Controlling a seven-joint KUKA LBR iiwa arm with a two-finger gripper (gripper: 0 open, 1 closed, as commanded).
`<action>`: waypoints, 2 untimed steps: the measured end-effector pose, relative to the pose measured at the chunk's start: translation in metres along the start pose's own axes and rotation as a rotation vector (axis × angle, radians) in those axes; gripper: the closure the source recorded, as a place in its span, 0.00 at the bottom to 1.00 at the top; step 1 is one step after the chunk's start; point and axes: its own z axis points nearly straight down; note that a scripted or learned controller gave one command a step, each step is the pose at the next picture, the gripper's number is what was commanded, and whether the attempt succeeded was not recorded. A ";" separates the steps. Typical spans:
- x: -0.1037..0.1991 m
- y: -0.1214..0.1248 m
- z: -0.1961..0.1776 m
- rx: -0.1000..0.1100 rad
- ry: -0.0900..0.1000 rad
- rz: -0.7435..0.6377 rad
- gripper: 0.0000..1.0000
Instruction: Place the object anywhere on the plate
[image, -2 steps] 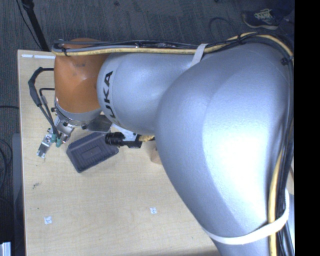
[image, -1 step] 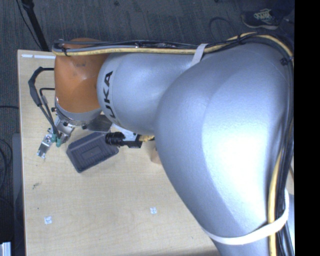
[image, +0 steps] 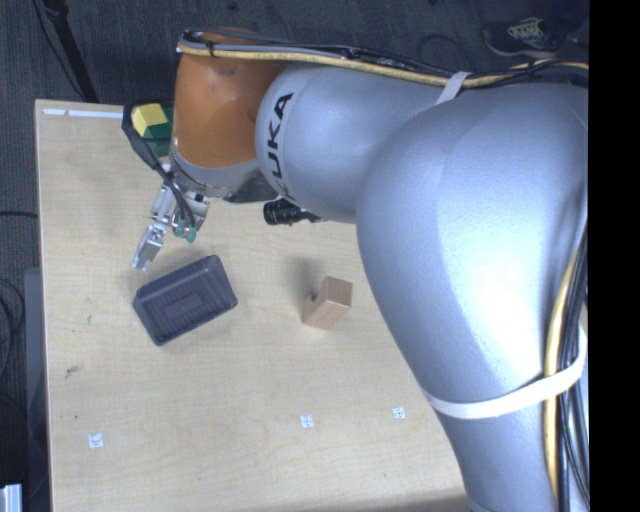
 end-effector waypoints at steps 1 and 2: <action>0.032 0.001 -0.010 0.000 0.004 -0.618 0.00; 0.035 -0.061 -0.015 0.000 0.004 -0.446 0.00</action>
